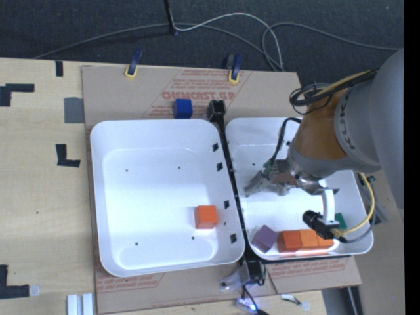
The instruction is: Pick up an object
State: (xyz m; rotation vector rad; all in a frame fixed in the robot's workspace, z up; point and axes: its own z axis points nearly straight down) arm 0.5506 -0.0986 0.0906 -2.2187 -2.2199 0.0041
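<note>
In the left bin [111, 176] an orange cube [206, 216] lies near the front right corner. The right bin [252, 133] holds a purple block [264, 239] and an orange block [303, 241] along its front wall, with a small green piece [338, 220] at the right. My gripper [257, 185] hangs low over the middle left of the right bin, pointing towards the divider. It sits above and behind the purple block, and nothing shows in it.
A blue cube [183, 107] rests on the cardboard behind the left bin. A black divider strip [226, 169] runs between the bins. Two clamps [134, 65] hold the cardboard's back edge. Cables [216, 23] trail over the dark floor behind.
</note>
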